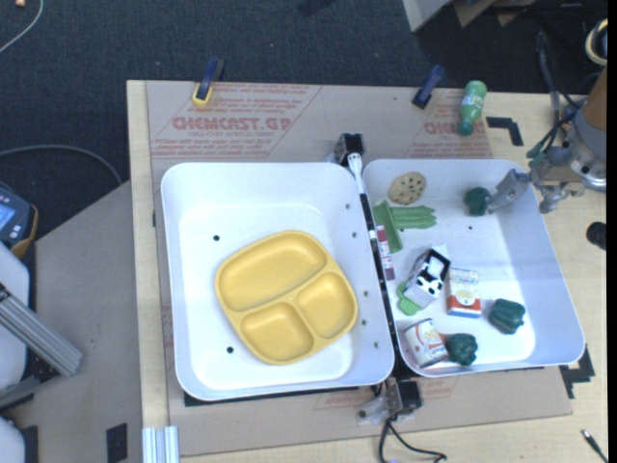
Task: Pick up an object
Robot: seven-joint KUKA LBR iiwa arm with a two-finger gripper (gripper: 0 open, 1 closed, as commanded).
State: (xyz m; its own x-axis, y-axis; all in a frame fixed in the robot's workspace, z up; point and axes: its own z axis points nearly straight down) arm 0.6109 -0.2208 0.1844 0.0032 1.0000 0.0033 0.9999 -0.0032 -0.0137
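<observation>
gripper (pixel 503 197), whether parted or closed i cannot tell, sits just beside dark green ball (pixel 476 200).

- The bench (pixel 289 114) was viewed from above, at a slant, by one fixed camera.
- Both white bins were framed whole: the left bin (pixel 193 258) near centre, the right bin (pixel 540 258) beside it.

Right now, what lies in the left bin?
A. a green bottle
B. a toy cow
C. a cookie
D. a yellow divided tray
D: the yellow divided tray lies alone in the left bin, and the cookie sits in the right bin.
</observation>
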